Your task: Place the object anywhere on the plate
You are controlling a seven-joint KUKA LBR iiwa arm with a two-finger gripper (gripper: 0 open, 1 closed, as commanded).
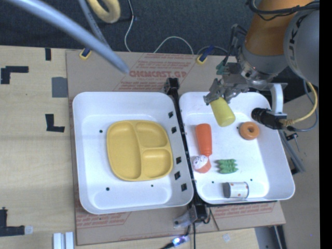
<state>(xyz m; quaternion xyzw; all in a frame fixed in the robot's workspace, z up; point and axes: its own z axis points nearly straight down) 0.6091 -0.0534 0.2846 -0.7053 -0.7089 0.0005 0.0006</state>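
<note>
A yellow three-compartment plate (139,149) lies in the left bin (88,139). My gripper (217,96) hangs over the upper part of the right bin (275,175), shut on the top end of a pale yellow cylinder (223,112). The cylinder tilts down and to the right from the fingers. It sits to the right of the divider between the bins, well apart from the plate.
In the right bin lie an orange carrot-like piece (203,138), a small white and orange item (201,163), a green piece (226,165), a small grey can (236,190) and a brown ring doughnut (249,131). A black clip strip (179,139) runs between the bins.
</note>
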